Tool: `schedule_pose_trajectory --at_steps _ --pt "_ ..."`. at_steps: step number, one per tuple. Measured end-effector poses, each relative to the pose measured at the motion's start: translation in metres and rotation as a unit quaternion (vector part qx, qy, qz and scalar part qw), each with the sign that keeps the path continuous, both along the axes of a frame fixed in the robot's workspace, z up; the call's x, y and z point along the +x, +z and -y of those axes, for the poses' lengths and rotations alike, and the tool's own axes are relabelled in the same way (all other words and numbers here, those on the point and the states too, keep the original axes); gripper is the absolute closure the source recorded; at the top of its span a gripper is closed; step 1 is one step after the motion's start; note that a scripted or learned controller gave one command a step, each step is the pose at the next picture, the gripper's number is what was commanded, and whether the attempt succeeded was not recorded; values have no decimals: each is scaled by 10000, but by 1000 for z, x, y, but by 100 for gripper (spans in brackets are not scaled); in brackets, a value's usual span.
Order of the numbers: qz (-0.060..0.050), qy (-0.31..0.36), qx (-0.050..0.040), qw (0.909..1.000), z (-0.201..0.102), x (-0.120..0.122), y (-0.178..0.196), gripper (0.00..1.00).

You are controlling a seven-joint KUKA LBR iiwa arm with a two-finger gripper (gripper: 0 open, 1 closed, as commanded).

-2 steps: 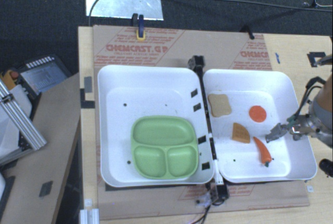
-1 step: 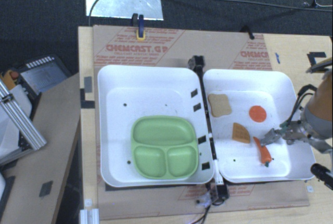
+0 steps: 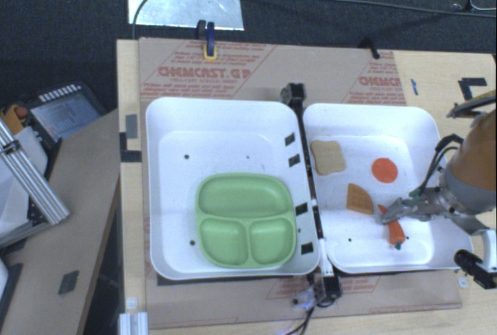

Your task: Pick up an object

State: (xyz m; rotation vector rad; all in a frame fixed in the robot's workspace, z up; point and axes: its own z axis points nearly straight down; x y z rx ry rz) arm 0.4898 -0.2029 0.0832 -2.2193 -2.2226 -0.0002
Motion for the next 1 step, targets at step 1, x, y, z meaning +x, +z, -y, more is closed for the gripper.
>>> schedule_pose_trajectory --at_steps 1 --pt "15 3 -5 10000 0 1 12 100"
